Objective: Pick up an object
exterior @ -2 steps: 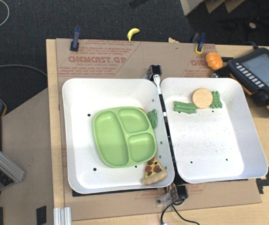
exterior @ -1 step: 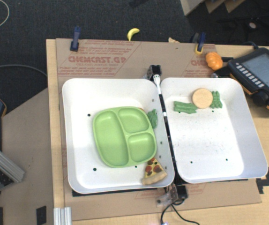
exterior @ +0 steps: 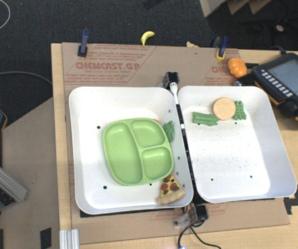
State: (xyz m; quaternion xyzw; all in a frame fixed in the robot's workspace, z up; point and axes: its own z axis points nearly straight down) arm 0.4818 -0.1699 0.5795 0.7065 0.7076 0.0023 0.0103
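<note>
A pizza slice (exterior: 170, 189) lies at the left bin's (exterior: 84, 139) near edge, beside a green divided plate (exterior: 137, 150). In the right bin (exterior: 263, 154), green beans (exterior: 205, 119) and a tan disc (exterior: 224, 108) sit toward its far edge. The pincer's state cannot be told.

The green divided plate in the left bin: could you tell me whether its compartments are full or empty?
Empty. All three compartments of the green divided plate show bare green; the pizza slice lies outside it.

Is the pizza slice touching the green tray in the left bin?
Touching, as far as the camera view shows: the pizza slice lies with its tip against the lower right rim of the green tray, with no white bin floor visible between them.
</note>
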